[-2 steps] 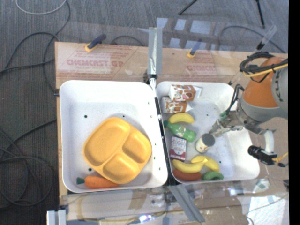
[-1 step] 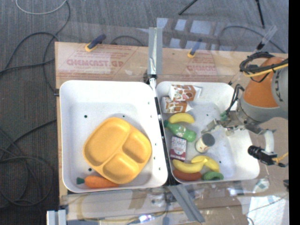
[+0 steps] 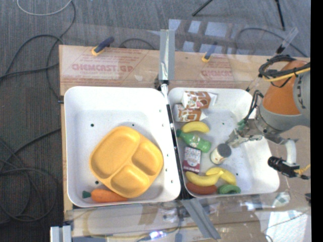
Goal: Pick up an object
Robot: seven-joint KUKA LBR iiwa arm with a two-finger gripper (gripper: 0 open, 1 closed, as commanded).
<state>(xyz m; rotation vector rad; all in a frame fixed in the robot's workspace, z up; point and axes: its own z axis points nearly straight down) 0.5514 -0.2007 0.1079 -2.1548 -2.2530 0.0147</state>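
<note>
My gripper [image 3: 237, 137] hangs low in the right part of the right bin [image 3: 262, 178], reaching in from the orange-banded wrist [image 3: 282, 101]. Just to its left, close to its tip, lies a small cream jar with a dark round lid [image 3: 220, 154]. Further left lie a yellow banana [image 3: 196, 127], a green bottle [image 3: 198, 144] and a red packet [image 3: 192, 158]. Along the front wall sit two more bananas [image 3: 211, 176], a red pepper [image 3: 202, 189] and a small green piece [image 3: 229, 189]. Nothing shows held in the gripper.
Two snack cartons [image 3: 193, 106] lie at the back of the right bin. The left bin [image 3: 81, 110] holds a yellow divided plate [image 3: 127, 160] and an orange carrot [image 3: 103, 196] at its front. A metal divider [image 3: 172, 135] separates the bins.
</note>
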